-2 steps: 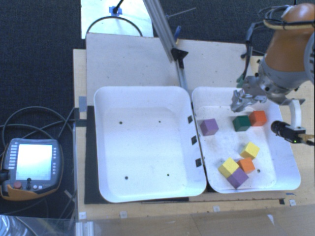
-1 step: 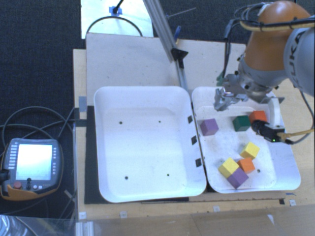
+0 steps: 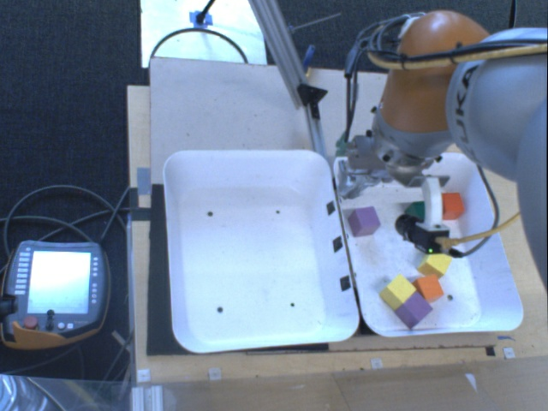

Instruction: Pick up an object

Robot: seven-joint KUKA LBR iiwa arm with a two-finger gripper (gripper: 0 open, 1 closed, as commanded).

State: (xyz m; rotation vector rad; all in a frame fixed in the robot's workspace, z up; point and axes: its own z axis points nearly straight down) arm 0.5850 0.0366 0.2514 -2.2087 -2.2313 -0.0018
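The right bin (image 3: 505,302) holds several small blocks. A purple cube (image 3: 364,221) lies near its left wall. An orange block (image 3: 451,205) and a green piece (image 3: 416,209) sit further right, partly hidden by the wrist. Near the front lie a yellow block (image 3: 435,265), a small orange block (image 3: 430,288), a larger yellow cube (image 3: 397,291) and a purple cube (image 3: 413,310), clustered together. My gripper (image 3: 349,181) hangs at the right bin's back left corner, just above and behind the first purple cube. I see nothing held in it.
The left bin (image 3: 184,229) stands beside the right one, their walls meeting in the middle. A slanted metal pole (image 3: 287,50) crosses behind the bins. A teach pendant (image 3: 53,294) with its cable lies at the far left.
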